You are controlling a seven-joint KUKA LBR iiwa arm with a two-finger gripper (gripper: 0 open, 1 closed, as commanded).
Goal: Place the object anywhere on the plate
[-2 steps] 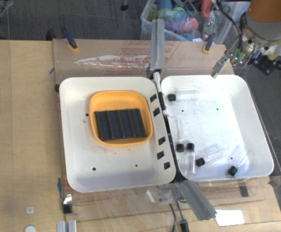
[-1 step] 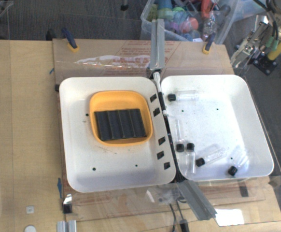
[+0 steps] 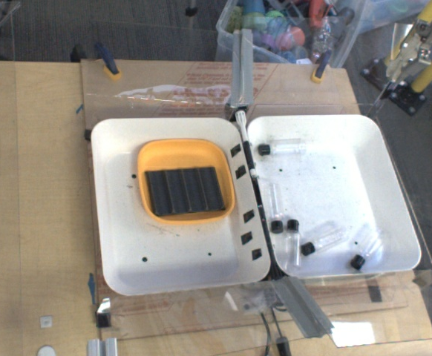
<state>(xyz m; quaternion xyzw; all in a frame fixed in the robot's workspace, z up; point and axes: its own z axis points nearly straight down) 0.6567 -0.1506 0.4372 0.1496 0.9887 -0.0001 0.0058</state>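
Black ribbed block (image 3: 184, 190) flat on orange plate (image 3: 151, 156) (left bin (image 3: 112, 236))

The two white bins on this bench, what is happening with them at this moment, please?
Nothing is being handled right now. The left white bin holds a rounded orange plate, and a dark ribbed rectangular block lies flat on it, so the placing looks done. The right white bin holds several small clear plastic vials with black caps, scattered mostly toward its near side.
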